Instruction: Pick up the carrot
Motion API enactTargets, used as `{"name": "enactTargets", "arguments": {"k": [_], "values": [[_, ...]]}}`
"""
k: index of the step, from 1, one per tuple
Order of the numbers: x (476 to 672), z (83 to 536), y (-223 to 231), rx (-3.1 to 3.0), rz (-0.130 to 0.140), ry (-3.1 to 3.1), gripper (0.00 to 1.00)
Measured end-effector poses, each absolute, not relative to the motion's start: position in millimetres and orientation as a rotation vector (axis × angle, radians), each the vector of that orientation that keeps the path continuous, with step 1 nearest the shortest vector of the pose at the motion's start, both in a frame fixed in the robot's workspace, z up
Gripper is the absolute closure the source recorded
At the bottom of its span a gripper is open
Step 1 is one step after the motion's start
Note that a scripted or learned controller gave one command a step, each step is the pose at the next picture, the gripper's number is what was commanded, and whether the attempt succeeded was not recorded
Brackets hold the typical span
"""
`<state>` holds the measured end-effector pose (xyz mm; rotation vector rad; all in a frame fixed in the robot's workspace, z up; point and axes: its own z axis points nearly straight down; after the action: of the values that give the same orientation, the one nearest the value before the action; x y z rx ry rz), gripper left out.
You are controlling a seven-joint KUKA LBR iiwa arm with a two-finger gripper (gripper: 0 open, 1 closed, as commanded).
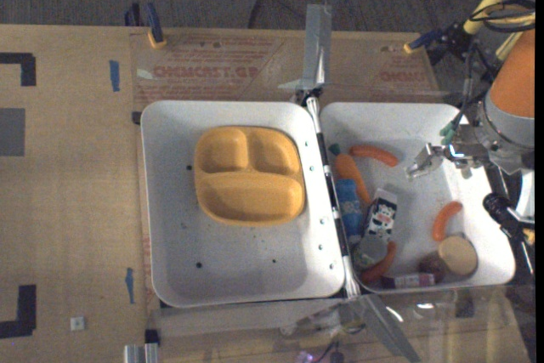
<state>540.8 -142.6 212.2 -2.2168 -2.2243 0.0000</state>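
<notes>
A smooth, rounded yellow tray (249,174) with three compartments lies in the left bin (170,268). In the right bin (501,268), the tapered orange carrot (350,175) hugs the left wall beside a blue packet (348,207) and a small carton (382,214). The pincer (427,160) hovers over bare white floor, prongs apart, clamping nothing.

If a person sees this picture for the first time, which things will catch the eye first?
First, the yellow divided plate, alone in the left bin. Next, the crowded right bin: a carrot by its left wall, sausages, a small carton. The gripper hangs over that bin's upper right part.
</notes>
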Motion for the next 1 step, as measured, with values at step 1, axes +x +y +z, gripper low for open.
{"name": "enactTargets", "arguments": {"k": [1], "values": [[600.1, 122.0, -120.5, -2.203, -0.001, -2.241, 0.00]]}}
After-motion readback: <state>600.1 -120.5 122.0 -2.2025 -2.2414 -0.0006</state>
